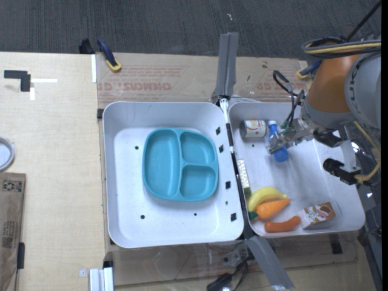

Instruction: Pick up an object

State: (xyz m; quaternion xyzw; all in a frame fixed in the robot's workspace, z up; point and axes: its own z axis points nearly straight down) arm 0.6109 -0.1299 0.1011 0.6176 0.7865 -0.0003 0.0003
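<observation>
Blue bottle [277, 143] — long axis top-to-bottom, slightly tilted — at the gripper [280, 139].

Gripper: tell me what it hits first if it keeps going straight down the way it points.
Probably the blue bottle: the gripper points down right over it in the right bin. Depth is unclear from this slant, so contact may already exist.

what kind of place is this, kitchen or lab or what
Most likely a robotics lab bench set up for pick tests: two white bins side by side, toy food like a banana, and a clamp on cardboard sheeting.
</observation>
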